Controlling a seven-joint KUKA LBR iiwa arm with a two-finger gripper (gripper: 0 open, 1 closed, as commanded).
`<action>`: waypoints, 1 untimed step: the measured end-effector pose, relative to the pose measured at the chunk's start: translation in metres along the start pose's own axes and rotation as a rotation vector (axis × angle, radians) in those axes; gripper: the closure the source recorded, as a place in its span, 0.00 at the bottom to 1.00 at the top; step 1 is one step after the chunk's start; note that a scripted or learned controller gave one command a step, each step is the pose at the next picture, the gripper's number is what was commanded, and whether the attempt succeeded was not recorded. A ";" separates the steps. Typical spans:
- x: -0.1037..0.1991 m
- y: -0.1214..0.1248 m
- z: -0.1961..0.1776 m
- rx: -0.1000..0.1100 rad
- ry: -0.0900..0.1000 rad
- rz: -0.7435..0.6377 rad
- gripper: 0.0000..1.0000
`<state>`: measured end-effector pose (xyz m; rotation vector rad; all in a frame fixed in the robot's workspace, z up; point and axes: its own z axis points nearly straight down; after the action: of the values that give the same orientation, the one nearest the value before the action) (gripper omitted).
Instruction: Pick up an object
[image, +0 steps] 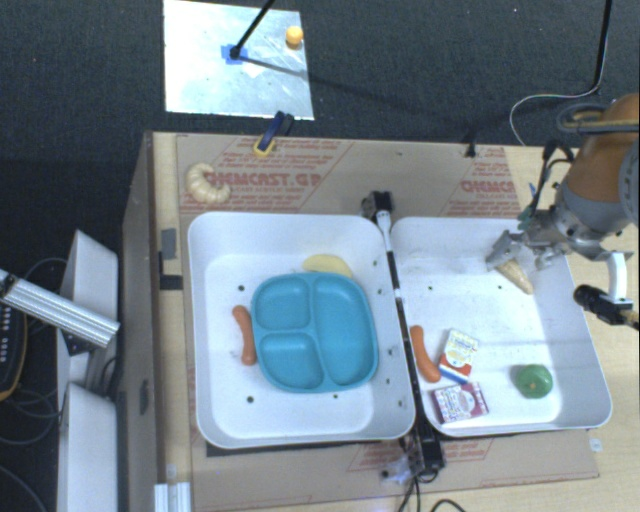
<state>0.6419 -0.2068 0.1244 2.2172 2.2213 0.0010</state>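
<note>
My gripper (520, 252) hangs over the far right part of the right bin (570, 330), under the grey wrist and orange band. A tan wedge-shaped piece (518, 274) lies right below it, touching or nearly touching it; whether it is gripped is unclear. Nearer the front of that bin are an orange sausage (425, 353), a small yellow-and-white box (460, 349), a red packet (460, 402) and a green round fruit (533, 380). The left bin (215, 300) holds a blue divided plate (313, 331), a second orange sausage (245, 334) and a pale yellow piece (327, 264).
A raised seam (393, 285) with a black clamp at its far end divides the two bins. On the cardboard behind the bins lie a beige lumpy item (207, 181) and a blue-and-yellow clip (272, 134). Bare floor lies at the right bin's middle.
</note>
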 end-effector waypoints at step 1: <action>0.001 0.027 0.025 0.000 0.001 -0.003 0.00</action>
<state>0.6692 -0.2060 0.0990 2.2143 2.2247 0.0021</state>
